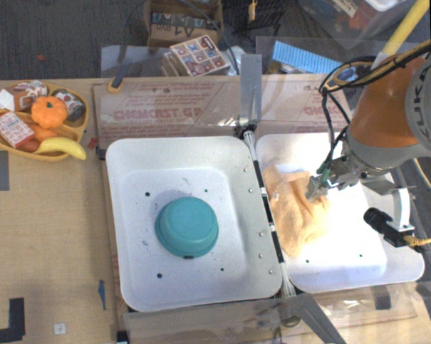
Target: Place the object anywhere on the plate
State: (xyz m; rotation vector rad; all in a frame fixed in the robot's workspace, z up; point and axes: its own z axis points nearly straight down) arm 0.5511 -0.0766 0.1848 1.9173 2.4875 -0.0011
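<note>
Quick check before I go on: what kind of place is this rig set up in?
Likely a robotics lab or workshop: a wooden bench with two white bins, a bowl of toy food, and cardboard boxes and clutter behind.

The left white bin (130, 171) offers open floor all around the upturned teal plastic plate (187, 227) at its centre. The raised divider (263, 201) between bins — and the crumpled pale orange cloth (295, 210) just beside it — obstruct the right bin's (362, 268) left half.
</note>
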